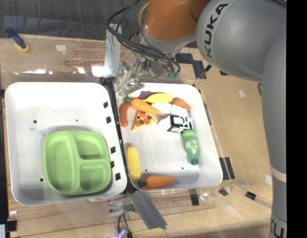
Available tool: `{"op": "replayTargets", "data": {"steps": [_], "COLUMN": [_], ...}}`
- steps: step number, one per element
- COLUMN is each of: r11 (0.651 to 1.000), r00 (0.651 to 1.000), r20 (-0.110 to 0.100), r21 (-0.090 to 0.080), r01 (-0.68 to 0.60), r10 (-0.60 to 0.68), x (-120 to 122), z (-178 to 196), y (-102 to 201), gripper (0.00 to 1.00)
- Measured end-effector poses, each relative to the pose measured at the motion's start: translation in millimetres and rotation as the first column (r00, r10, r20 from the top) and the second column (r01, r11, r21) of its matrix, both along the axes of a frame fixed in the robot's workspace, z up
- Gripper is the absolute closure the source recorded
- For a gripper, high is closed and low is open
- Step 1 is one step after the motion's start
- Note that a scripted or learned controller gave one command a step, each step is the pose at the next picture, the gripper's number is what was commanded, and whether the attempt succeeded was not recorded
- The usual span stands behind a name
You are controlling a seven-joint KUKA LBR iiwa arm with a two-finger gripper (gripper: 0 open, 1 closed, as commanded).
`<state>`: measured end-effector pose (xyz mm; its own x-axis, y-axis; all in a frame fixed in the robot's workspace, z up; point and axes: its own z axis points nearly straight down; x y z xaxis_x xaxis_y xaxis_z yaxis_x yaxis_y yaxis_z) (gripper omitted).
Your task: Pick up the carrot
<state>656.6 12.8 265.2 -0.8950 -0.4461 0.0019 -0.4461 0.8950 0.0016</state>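
Two carrots [146, 106] [159, 182], one corn cob [134, 162], one green bottle [190, 145], jaws' state unclear

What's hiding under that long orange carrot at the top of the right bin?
The long orange carrot lies across a pizza slice toy, beside a yellow banana. The pizza's top edge is covered, so unseen.

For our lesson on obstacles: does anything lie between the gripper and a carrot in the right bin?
Nothing visible does. The gripper hangs at the right bin's far left corner, and one carrot lies uncovered just below it, atop the pile, beside a banana.
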Motion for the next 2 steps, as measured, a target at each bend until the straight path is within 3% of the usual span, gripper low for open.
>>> {"op": "replayTargets", "data": {"steps": [1,2], "r11": [0.957,0.905], "r00": [0.957,0.905], "r20": [0.002,0.005], "r21": [-0.001,0.001], "r01": [-0.29,-0.425], "r10": [0.29,0.425], "x": [-19.4,0.3], "z": [-29.3,-58.0], "y": [-25.2,18.6], "gripper": [1.0,1.0]}}
